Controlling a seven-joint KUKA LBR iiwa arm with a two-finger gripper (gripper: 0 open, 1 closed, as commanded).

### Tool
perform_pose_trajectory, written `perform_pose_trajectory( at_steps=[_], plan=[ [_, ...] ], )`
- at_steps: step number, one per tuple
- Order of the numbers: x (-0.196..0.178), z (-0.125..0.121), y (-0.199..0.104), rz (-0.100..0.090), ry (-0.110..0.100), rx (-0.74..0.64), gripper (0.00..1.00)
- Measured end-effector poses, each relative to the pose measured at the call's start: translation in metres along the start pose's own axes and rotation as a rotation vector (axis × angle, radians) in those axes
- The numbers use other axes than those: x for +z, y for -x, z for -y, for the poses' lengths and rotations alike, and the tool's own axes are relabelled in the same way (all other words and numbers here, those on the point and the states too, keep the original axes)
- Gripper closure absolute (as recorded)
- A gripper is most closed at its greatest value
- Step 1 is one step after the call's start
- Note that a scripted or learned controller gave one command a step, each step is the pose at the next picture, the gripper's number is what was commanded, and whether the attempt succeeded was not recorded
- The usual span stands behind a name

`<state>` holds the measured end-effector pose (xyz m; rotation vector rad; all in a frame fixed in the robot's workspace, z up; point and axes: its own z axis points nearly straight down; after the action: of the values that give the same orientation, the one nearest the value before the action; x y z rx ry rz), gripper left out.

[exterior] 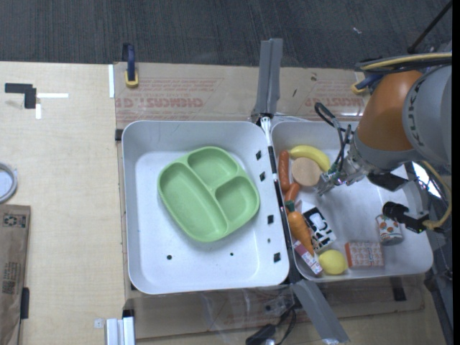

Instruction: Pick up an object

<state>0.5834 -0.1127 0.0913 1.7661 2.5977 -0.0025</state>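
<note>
The right bin (413, 264) holds a yellow banana (310, 154), a tan round disc (305, 172), a red sausage (284, 167), an orange carrot (298, 227), a black-and-white card (320, 228), a yellow lemon (332, 261), a red patterned packet (364, 254) and a small printed can (389, 229). My gripper (332, 181) hangs low in this bin, just right of the tan disc and below the banana's tip. Nothing shows between its fingers.
The left bin (144, 264) bears a green divided plate (208, 192). A grey divider post (269, 77) rises between the bins at the back. The arm's orange band (384, 117) hangs over the right bin's back right. A tape roll (6, 183) lies far left.
</note>
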Motion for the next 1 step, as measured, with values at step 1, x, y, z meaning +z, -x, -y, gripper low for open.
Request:
perform_pose_trajectory(
  at_steps=[1],
  plan=[
    [-0.0015,0.0924,-0.0345,0.008,0.004,-0.069,0.00]
  ],
)
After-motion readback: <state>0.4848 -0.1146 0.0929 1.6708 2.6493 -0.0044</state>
